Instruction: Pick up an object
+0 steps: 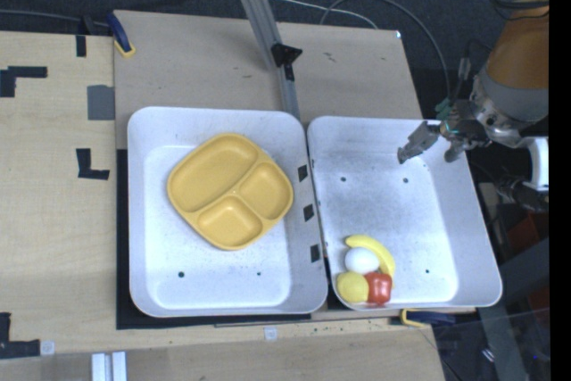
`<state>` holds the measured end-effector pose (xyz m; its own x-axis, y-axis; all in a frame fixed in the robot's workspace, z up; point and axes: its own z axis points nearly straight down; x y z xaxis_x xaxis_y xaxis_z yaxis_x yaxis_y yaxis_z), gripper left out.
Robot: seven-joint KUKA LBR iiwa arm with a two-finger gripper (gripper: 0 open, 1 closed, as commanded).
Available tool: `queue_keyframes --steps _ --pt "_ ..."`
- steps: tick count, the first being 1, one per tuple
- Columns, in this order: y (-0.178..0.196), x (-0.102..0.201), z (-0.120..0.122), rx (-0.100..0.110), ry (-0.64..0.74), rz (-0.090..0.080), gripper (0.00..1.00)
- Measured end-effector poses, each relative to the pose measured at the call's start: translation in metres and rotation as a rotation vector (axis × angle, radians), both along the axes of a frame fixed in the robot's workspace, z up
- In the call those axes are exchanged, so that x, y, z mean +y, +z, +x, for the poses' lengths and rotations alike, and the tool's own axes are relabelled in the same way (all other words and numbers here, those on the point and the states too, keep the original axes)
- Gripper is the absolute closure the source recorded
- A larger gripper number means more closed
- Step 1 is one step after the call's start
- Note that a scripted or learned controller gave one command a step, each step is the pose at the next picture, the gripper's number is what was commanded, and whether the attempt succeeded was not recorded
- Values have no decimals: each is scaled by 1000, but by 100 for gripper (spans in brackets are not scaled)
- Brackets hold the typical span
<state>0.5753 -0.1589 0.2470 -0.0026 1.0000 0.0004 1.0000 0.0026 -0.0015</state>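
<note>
Pincer (434, 143), fingers spread and holding nothing, sits over the right bin (446, 219) at its far right edge. Banana (378, 250), white ball (361, 260), yellow fruit (352, 286) and red piece (380, 287) cluster in its near left corner. Left bin (147, 219) holds a yellow divided plate (230, 190).

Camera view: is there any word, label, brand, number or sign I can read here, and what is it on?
None can be read.
Yellow plate: plain, no print.
White bins: plain, only dark specks.
Toy food: no marking.
Black tape on the bench: shapes, not letters.
</note>
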Motion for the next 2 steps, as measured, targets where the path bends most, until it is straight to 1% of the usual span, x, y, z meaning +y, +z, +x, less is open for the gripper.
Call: queue_keyframes --steps 1,2 --pt "0 0 0 0 0 0 0" --pt "-65 1 -3 6 -1 0 0"
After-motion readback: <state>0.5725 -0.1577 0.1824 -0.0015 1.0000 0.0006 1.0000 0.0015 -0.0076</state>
